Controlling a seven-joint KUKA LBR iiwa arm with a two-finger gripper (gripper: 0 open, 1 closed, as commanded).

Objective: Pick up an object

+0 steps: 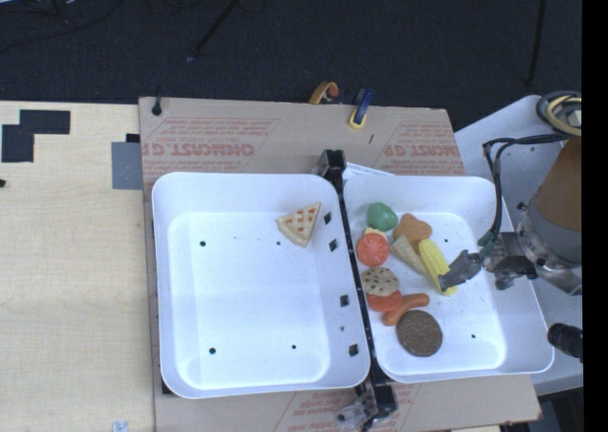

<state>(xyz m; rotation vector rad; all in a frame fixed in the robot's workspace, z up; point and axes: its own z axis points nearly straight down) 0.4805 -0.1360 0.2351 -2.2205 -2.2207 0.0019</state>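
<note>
My gripper (458,273) reaches in from the right over the right bin (484,345), its dark fingers low beside the yellow corn cob (433,262). The fingertips sit at the corn's right end, and nothing shows clearly between them. The rest of the toy food lies just left of the corn: a green pepper (382,216), an orange piece (412,228), a red tomato (373,250), a speckled cookie (380,280), a red sausage (404,306) and a brown round patty (419,332). A pizza slice (300,224) lies alone in the left bin (190,326).
The two bins sit side by side on a cardboard sheet (285,140), joined by a black divider clamp (347,259). Orange and blue clips (359,109) hold the cardboard's far edge. The arm's grey body (556,240) stands at the right beyond the bin's wall.
</note>
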